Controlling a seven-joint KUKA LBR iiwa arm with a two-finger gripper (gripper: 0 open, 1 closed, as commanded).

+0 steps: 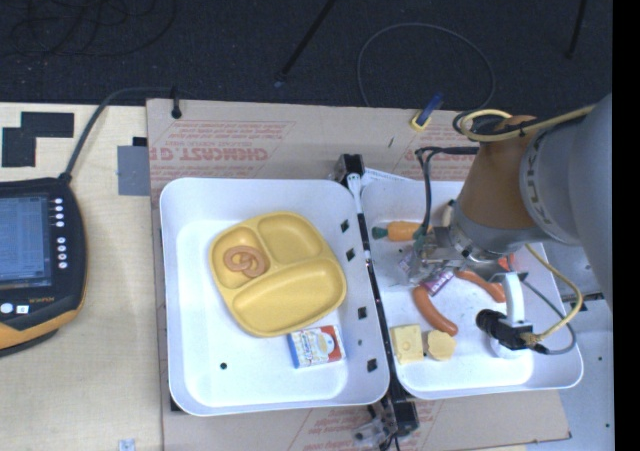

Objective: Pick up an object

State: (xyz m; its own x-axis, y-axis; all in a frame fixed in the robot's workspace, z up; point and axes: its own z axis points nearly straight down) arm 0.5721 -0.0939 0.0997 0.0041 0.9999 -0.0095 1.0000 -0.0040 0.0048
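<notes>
1. At left, white bin [185,239]: one yellow divided plate [278,272], one small printed box [316,346].
2. Right bin [555,364]: one orange carrot [403,231], two pale yellow cubes [407,344], two glossy red-orange sausages [436,310], slightly curved, lying flat.
3. Jaws: over this bin's middle, near the left sausage's upper end; opening cannot be told.

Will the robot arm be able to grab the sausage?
Probably yes. The sausage lies uncovered in the bin, close beside the tool, with nothing stacked on it.
</notes>
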